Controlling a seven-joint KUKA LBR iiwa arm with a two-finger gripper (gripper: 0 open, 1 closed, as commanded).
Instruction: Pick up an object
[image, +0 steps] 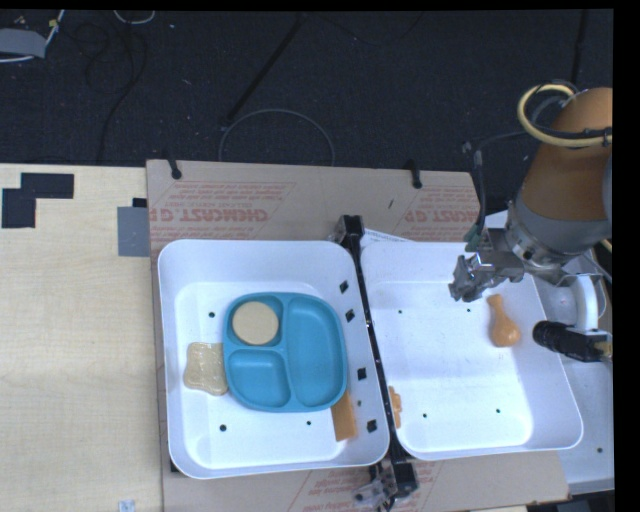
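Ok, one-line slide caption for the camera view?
Gripper hovers over the right bin near an orange piece; blue tray sits left.

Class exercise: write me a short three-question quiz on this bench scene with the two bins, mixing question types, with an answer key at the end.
1. True or false: the blue tray lies in the right bin.
2. Multiple choice: what lies nearest the gripper? A) the round tan piece B) the orange drumstick-shaped piece C) the pale bread-like piece
3. Fill in: the round tan piece rests in the tray's upper-____ compartment, as the camera sees it.

Key
1. False; it lies in the left bin.
2. B; it lies in the right bin just beside the gripper, not held.
3. left
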